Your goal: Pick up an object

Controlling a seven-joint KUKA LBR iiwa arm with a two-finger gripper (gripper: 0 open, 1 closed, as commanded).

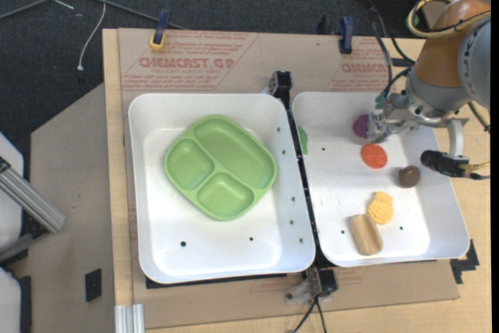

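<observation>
On the bench, the right bin holds a purple object near its far edge; the gripper, grip state unreadable, should centre squarely over it before closing.

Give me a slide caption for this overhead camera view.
Grey KUKA arm's gripper poised beside a small purple object in the right white bin.

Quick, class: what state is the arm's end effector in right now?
End effector: cannot be told; it sits low in the right bin beside the purple object, above the orange ball.
</observation>
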